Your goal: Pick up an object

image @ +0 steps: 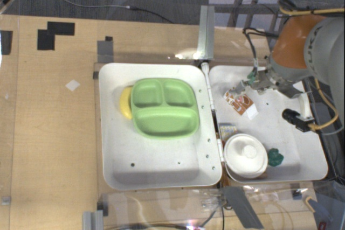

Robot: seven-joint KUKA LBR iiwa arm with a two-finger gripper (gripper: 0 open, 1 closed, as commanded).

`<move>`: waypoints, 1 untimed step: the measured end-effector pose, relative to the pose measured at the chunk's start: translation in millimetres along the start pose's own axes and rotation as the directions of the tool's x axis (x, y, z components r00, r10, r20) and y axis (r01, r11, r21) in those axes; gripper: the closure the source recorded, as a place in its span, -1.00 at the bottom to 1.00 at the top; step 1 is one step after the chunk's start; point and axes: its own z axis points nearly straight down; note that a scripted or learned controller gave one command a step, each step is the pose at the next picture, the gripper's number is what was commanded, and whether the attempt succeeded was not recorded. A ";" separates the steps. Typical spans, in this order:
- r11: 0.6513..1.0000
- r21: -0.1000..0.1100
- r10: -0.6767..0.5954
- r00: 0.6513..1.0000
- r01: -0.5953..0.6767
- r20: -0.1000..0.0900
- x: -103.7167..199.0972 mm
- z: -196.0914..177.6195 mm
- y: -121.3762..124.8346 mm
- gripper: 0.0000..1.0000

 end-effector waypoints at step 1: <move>0.997 0.037 -0.068 0.998 0.068 -0.010 23.4 16.6 -26.1 -1.00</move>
